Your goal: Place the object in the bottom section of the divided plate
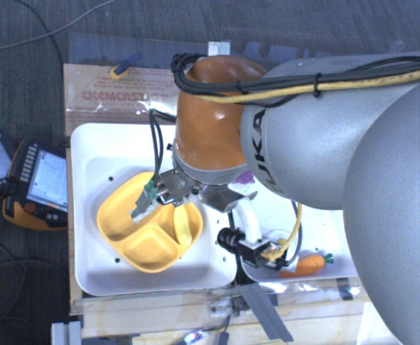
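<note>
Camera view: the arm [281,121] hangs over the left bin [87,264]. The end effector [156,196] sits above the yellow plate [134,243]; its opening cannot be determined. A carrot [309,265] lies in the right bin [328,225].

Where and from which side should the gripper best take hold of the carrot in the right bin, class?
Probably across the carrot's thick orange middle, coming from above. It lies flat on the right bin's floor, running left to right with its green top at the right, so fingers set across its narrow width should close on it. Its left tip is hidden by a yellow cable, so stay right of that.
</note>
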Action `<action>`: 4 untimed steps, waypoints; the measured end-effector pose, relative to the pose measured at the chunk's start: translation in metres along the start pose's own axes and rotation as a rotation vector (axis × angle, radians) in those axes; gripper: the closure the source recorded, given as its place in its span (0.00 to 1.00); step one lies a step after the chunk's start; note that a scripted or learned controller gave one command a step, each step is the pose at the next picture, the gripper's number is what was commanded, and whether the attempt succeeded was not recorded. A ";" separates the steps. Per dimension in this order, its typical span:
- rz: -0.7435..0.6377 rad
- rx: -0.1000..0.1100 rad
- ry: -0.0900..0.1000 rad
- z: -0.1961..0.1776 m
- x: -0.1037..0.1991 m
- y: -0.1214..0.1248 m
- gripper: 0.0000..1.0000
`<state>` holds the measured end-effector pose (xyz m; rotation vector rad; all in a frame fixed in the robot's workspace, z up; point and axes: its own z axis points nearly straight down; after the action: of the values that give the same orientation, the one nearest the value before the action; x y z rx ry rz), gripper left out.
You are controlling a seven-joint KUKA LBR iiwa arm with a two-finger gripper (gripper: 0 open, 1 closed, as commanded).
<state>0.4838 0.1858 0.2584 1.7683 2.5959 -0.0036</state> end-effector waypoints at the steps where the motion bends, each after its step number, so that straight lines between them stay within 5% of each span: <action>1: -0.077 0.001 -0.002 0.003 0.030 0.015 0.00; 2: -0.077 0.004 -0.004 -0.005 0.029 0.015 1.00; 3: -0.245 0.001 -0.001 0.020 -0.042 0.027 1.00; 4: -0.246 0.001 0.000 0.020 -0.042 0.027 0.00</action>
<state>0.5242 0.1566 0.2380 1.4372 2.7936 -0.0056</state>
